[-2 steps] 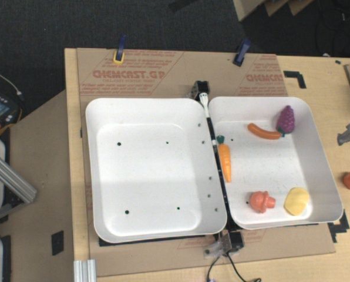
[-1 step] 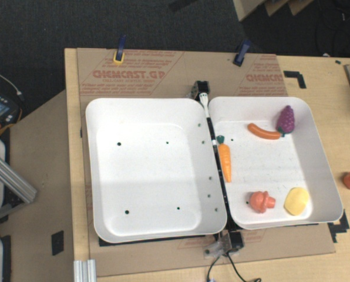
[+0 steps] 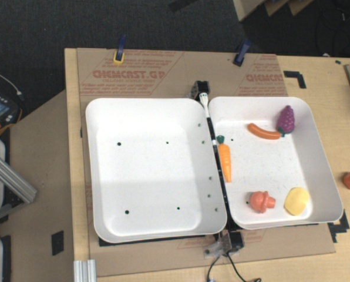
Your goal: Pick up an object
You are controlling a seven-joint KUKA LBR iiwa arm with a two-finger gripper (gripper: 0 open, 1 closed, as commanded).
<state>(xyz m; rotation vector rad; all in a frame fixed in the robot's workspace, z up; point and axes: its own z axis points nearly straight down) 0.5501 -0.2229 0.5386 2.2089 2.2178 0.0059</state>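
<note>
Five toy foods lie in the right white bin [image 3: 322,175], any of them a candidate for picking. Nearest, at 5 o'clock in the bin, sits a smooth, rounded yellow lemon [image 3: 296,201]; just beside it, at 7 o'clock, is a lumpy red-orange piece [image 3: 261,201]. At 9 o'clock a tapered orange carrot [image 3: 224,162] with a green top lies along the bin's left wall. Farther back, at 12 o'clock, rests a curved orange sausage [image 3: 264,132], its end by a knobbly purple grape bunch [image 3: 286,120] at 1 o'clock. The glossy left bin [image 3: 104,175] has rounded corners and small dark dots. Both sit on printed brown cardboard [image 3: 163,69] on the bench. Whether the jaws are released or clenched cannot be told.
</note>
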